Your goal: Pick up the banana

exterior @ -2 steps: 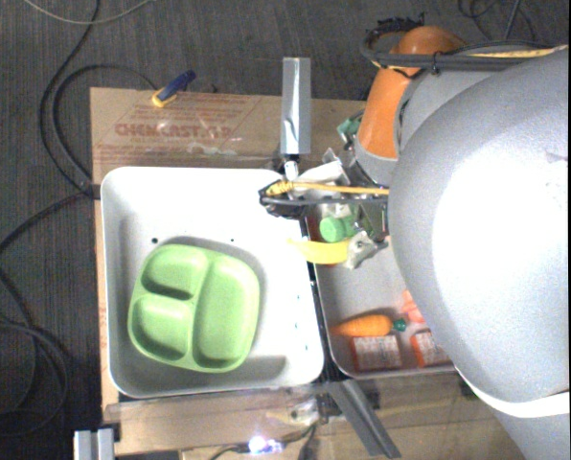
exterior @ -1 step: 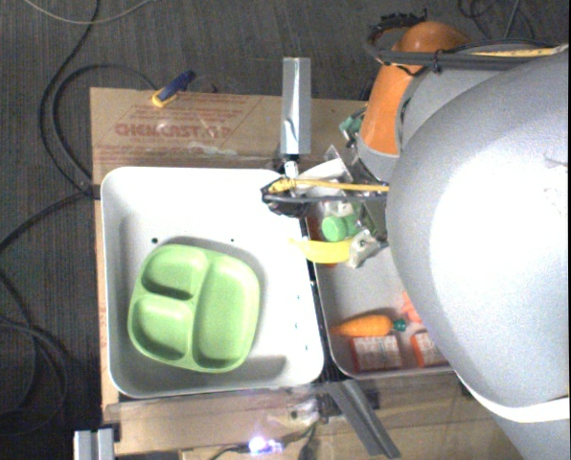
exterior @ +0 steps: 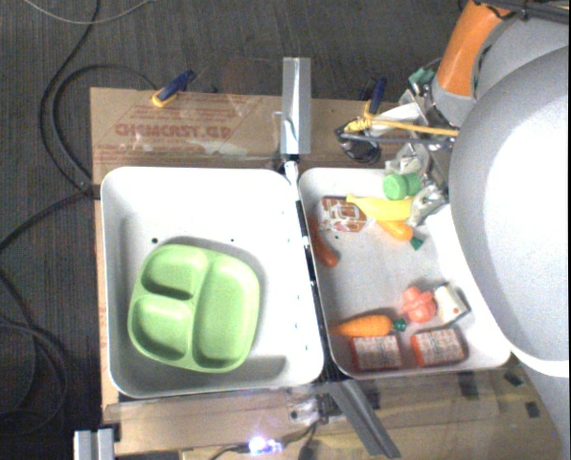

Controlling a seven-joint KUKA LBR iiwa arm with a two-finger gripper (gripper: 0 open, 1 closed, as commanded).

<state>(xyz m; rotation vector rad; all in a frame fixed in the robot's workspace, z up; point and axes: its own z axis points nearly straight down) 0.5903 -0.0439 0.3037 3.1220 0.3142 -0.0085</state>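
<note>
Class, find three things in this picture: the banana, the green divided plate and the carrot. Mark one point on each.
banana (exterior: 381, 206): camera view, middle of its yellow body.
green divided plate (exterior: 258, 300): camera view, its right rim.
carrot (exterior: 362, 327): camera view, middle of its orange body.

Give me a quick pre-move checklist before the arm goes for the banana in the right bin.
1. Yellow banana located, near the back of the right white bin: ok.
2. Banana free of neighbours: not ok; a green round piece and an orange piece crowd it.
3. Gripper near the banana: ok.
4. Finger opening: cannot tell.
5. Banana between the fingers: cannot tell.
6. Green divided plate in the left white bin, out of the path: ok.
</note>
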